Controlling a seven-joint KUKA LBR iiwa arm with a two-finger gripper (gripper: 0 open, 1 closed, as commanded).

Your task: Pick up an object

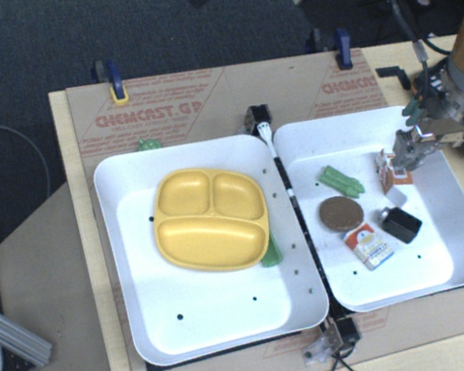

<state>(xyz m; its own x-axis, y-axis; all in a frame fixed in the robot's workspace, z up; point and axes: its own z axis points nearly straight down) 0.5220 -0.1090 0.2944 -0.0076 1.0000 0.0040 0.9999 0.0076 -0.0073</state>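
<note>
My gripper [404, 155] hangs over the right bin [460, 269], near its upper right part. A small orange and white item [385, 173] sits right against the gripper's left side; whether it is gripped is unclear. Lower in the same bin lie a green piece [339, 181], a brown round disc [341, 213], a red and white packet [370, 247] and a black block [401, 224].
The left bin [147, 310] bears a yellow divided plate [211, 217] with a green object [271, 253] tucked under its right edge. Another green scrap [149, 144] lies on the board behind that bin. Clamps [118, 91] hold the board's far edge.
</note>
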